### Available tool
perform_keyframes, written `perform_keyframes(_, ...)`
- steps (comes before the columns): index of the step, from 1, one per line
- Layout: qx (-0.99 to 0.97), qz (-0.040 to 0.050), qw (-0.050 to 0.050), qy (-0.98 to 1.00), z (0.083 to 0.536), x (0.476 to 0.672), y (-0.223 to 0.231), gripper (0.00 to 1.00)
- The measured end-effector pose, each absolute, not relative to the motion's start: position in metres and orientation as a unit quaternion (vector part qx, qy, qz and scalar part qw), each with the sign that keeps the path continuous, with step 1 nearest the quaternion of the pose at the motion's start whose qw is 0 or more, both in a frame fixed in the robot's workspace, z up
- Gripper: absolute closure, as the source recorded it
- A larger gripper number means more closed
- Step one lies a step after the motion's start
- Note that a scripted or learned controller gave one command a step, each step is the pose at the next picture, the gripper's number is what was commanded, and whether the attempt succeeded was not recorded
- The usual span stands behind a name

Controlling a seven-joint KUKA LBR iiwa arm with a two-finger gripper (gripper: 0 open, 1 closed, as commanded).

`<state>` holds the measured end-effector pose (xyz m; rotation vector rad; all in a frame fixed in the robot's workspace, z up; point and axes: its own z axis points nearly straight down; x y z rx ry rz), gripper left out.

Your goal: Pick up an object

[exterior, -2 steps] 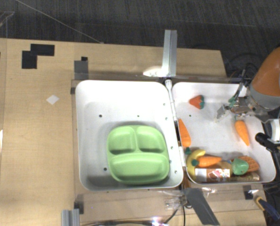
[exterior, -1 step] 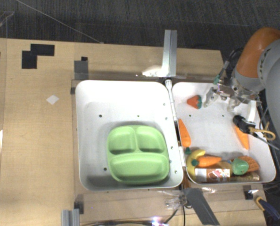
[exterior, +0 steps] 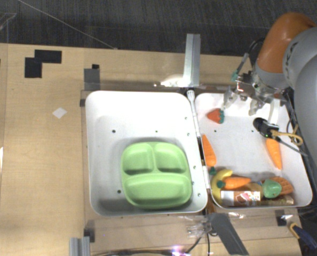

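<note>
Overhead, camera view: the tool (exterior: 238,101) hangs at the far edge of the right bin (exterior: 238,143), its two fingers (exterior: 229,98) spread apart with nothing between them. A strawberry (exterior: 215,116) lies just beside the nearer fingertip. Carrots (exterior: 275,152) lie mid-bin and along the left wall; more toy food crowds the near edge. A green divided tray (exterior: 156,174) sits in the left bin (exterior: 105,121) on the desk (exterior: 36,159).
</note>
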<state>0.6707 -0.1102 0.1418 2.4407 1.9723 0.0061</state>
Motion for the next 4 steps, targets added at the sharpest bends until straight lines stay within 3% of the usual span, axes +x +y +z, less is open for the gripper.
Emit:
perform_keyframes(1,0.741,0.0010,0.001,0.672,0.142,0.605,-0.162,0.00)
perform_keyframes(2,0.724,0.0012,0.002,0.690,0.140,0.610,-0.200,0.00)
perform_keyframes(3,0.744,0.0016,0.002,0.669,0.094,0.591,-0.199,0.00)
perform_keyframes(4,0.744,0.0015,0.002,0.668,0.094,0.591,-0.199,0.00)
